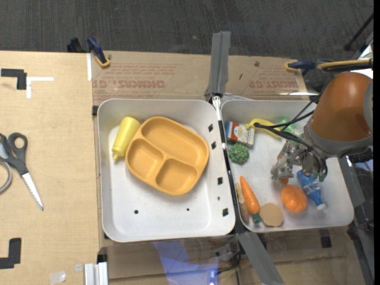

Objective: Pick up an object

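- Your gripper (286, 166) hangs low in the right bin (338, 218); how far it's open, you cannot tell (blurred).
- Orange ball (293, 198) sits at its 5 o'clock, blue bottle (311, 187) partly hidden under the arm.

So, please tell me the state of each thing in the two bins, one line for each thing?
Divided plate: upright in the left bin, compartments bare.
Yellow bottle: lying on its side, against the plate's left edge.
Carrot: lying flat in the right bin.
Orange: resting on the bin floor.
Blue bottle: lying on its side beside the orange.
Gripper: lowered into the right bin, above the floor.
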`<state>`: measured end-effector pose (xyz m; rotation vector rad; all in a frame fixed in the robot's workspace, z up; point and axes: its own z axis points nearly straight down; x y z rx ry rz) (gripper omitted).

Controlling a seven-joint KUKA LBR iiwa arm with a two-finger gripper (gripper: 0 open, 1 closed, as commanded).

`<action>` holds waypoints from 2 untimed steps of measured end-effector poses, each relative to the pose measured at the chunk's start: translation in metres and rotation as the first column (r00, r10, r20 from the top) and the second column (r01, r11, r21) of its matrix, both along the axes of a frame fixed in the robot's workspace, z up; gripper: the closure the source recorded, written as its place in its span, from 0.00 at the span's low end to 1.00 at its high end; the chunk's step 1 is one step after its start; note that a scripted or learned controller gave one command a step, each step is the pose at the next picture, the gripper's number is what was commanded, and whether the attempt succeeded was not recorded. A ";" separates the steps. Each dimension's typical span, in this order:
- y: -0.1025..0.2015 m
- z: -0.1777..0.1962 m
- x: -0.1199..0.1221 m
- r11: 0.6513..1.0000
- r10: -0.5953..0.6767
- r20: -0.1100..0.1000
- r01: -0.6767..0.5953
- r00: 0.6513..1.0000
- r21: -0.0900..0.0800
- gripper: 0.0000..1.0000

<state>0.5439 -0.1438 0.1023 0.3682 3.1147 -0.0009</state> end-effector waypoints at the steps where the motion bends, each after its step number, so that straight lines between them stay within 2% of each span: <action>1: 0.000 0.000 0.000 1.000 0.000 0.000 0.000 1.000 0.000 0.00; 2: 0.000 0.010 0.001 1.000 0.000 0.004 0.000 1.000 -0.001 1.00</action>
